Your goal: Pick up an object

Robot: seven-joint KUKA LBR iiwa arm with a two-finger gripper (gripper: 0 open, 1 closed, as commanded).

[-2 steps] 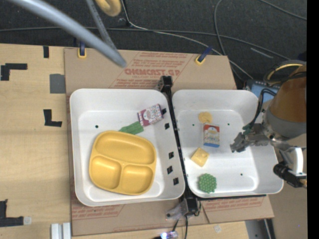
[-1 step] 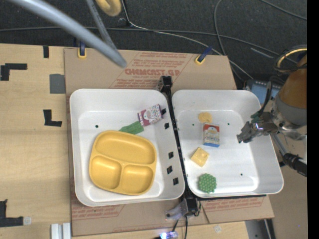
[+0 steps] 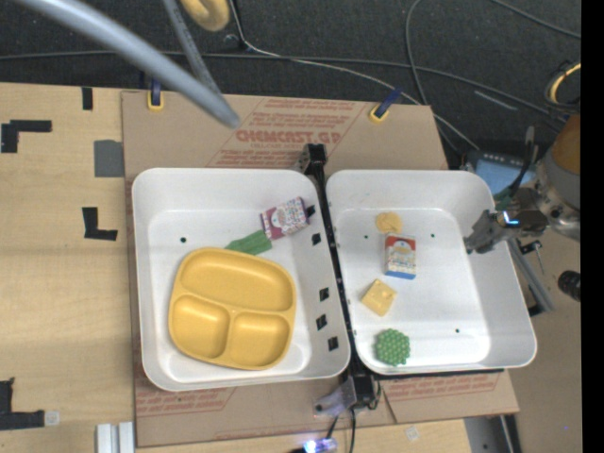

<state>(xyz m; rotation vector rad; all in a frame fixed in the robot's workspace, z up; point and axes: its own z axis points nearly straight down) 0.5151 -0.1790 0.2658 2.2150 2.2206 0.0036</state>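
The right bin (image 3: 500, 338) holds a small orange-yellow piece (image 3: 388, 222), a red, white and blue box (image 3: 401, 256), a pale yellow block (image 3: 379, 297) and a green knobbly ball (image 3: 393, 346). In the left bin (image 3: 151, 253) lie a yellow divided tray (image 3: 231, 307), a green item (image 3: 250, 243) and a purple packet (image 3: 287, 217). My gripper (image 3: 483, 231) hangs over the right bin's right rim, well right of the box and apart from every object. Nothing shows in its grasp.
The bins rest on a brown cardboard sheet (image 3: 283, 130) on the wooden bench. A black divider clamp (image 3: 317, 159) runs between the bins. Cables lie on the dark surface at the back. A grey pole (image 3: 123, 36) crosses the upper left.
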